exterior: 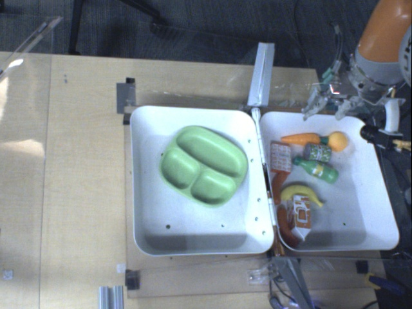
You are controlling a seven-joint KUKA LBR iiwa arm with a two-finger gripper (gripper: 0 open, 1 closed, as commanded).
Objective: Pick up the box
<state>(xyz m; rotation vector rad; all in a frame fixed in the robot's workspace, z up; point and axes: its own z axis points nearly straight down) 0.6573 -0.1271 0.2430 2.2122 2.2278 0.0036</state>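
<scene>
Here, the wooden bench (64, 172) carries two shallow white bins side by side. The left bin (145, 230) holds a green divided plate (203, 165), turned upside down so its three rounded compartments bulge upward, lying roughly in the bin's middle. A grey metal bracket (261, 74) stands at the far end of the seam between the bins.

The right bin (367, 217) holds the clutter. Along its left wall lies a small reddish patterned packet (280, 156), and below that the box (300, 214), a red and white carton lying flat near the bin's near-left corner. A yellow banana (301, 193) rests against the box's far end. Further back, an orange carrot (300, 138) lies crosswise, with a small can (317, 152) just beside it, a green bottle (317, 169) on its side below, and an orange fruit (337, 141) to the right.

The gripper (325, 105) hovers over the far rim of the right bin, well apart from the box, its fingers spread apart with nothing between them.
</scene>
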